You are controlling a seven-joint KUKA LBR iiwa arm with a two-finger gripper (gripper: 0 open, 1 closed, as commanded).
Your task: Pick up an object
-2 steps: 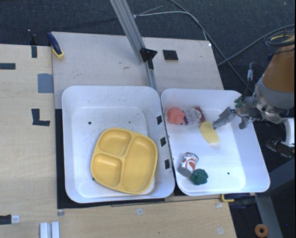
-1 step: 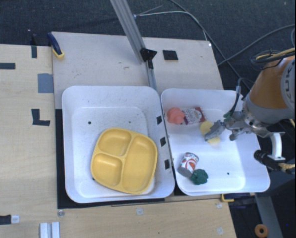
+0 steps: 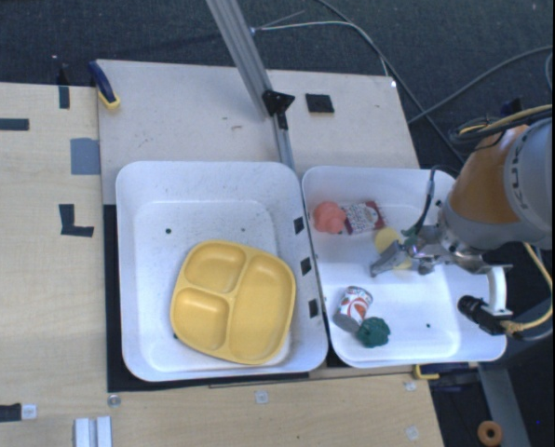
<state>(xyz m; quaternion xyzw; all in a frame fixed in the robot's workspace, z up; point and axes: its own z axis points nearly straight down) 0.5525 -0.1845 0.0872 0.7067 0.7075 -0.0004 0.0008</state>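
Observation:
The right bin (image 3: 445,343) holds several small objects. A pink-orange round piece (image 3: 330,217) and a red-and-white packet (image 3: 362,217) lie at its back left. A yellow object (image 3: 385,240) rests just in front of them. A red-and-white can-like item (image 3: 355,303) and a green lump (image 3: 374,331) sit near the front left. My gripper (image 3: 391,259) is low over the bin's middle, reaching in from the right, right beside the yellow object and partly covering it. Whether it touches the yellow object is unclear.
The left bin (image 3: 147,194) holds a yellow divided plate (image 3: 233,301) at its front. A metal pole (image 3: 245,49) slants up from between the bins' back edges. Cables run across the dark floor at the back right.

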